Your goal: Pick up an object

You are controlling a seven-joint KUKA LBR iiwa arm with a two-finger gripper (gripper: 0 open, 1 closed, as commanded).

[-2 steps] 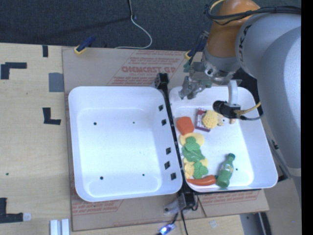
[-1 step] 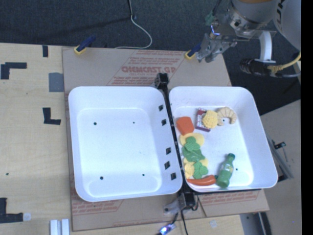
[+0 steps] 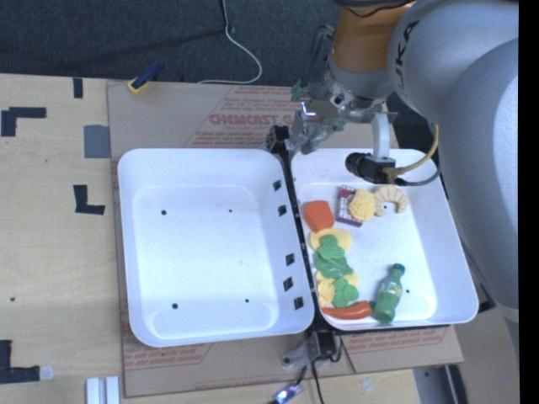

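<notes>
Above the far edge of the right bin [image 3: 450,263] hangs the gripper [image 3: 313,129]; whether it is released or clenched I cannot tell. Toys crowd that bin's left side: orange block [image 3: 317,215], green bottle [image 3: 388,293], yellow corn [image 3: 362,204]. Judging by spacing, the bottle stands most apart, so descending straight over it looks safest.

Bright, even overhead light washes the left bin [image 3: 202,242] toward glare at frame centre, shadows stay soft and short, and the arm [image 3: 472,99] at upper right looms large and slightly blurred.
</notes>
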